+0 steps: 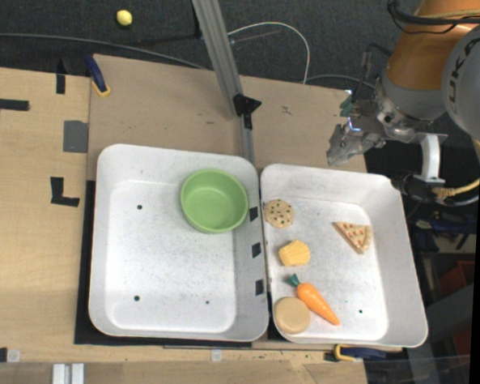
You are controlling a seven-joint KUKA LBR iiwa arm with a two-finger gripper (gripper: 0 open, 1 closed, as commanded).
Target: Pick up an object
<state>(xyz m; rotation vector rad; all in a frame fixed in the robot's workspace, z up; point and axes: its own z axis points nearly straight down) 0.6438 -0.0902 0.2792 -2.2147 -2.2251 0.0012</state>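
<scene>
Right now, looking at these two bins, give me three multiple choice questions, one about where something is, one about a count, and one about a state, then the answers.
1. Where is the green bowl?
A. In the left bin
B. In the right bin
C. On the bench outside the bins

2. How many food items lie in the right bin?
A. Three
B. Five
C. Seven

3. Where is the gripper relative to the food?
A. Pressed on the carrot
B. Above the right bin's far edge, touching no food
C. Inside the bowl

Answers: 1 A, the bowl sits at the far right of the left bin. 2 B, cookie, pizza slice, corn, carrot and round bun. 3 B, it hangs by the far rim, apart from every item.
</scene>
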